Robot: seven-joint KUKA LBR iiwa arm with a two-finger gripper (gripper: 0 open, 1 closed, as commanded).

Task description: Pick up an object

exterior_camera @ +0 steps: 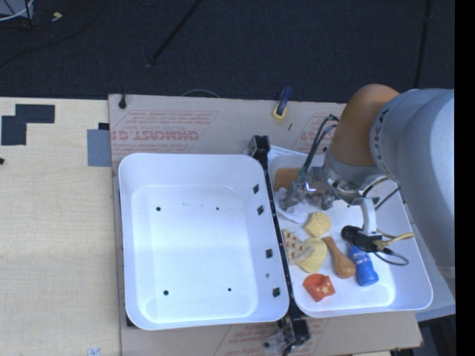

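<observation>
The grey arm [419,162] reaches in from the right of the camera view, its bulky upper segment filling that side. The orange band [364,121] sits above the wrist, curving down and to the left. Below it the wrist [349,175] narrows into a metal assembly — cables loop along its upper side. The gripper [297,196] points down and left, low over the right bin's upper-left part; its tips are too small and cluttered to read.
</observation>
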